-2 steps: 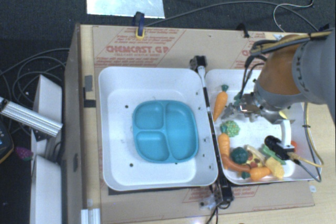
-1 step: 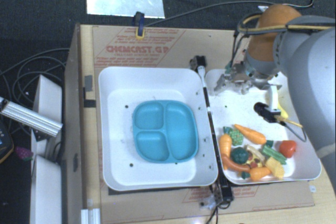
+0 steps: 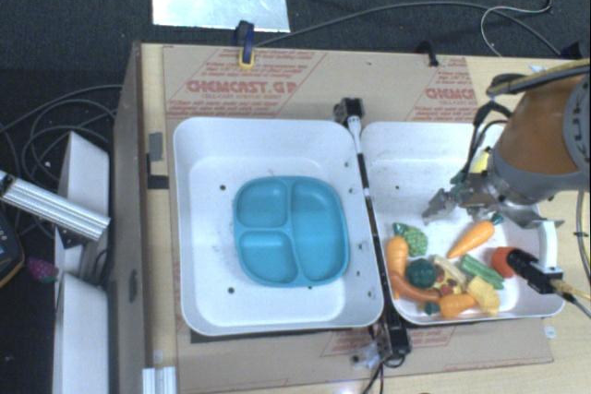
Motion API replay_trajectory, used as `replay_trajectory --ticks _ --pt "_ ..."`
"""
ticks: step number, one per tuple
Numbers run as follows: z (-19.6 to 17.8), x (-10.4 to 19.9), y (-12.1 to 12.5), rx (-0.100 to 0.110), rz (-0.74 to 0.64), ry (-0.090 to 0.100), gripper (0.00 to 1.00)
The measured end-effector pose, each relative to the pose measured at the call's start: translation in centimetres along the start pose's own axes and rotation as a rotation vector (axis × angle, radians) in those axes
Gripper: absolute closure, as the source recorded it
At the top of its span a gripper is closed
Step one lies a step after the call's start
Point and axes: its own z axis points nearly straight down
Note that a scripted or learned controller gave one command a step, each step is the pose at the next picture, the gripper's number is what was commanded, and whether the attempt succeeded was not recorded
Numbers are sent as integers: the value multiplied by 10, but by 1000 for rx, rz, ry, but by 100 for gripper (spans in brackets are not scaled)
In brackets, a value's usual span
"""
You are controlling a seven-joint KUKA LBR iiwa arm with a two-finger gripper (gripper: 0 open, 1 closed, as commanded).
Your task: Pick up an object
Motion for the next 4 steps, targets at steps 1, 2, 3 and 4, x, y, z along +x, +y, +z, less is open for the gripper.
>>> replay_trajectory --ticks 1,2,3,4 --pt "-143 -43 9 -5 0 -1 0" --pt "-42 -77 94 3 -3 1 0" --pt "48 -76 127 2 -4 1 0" --pt "34 -76 129 -5 -8 -2 100"
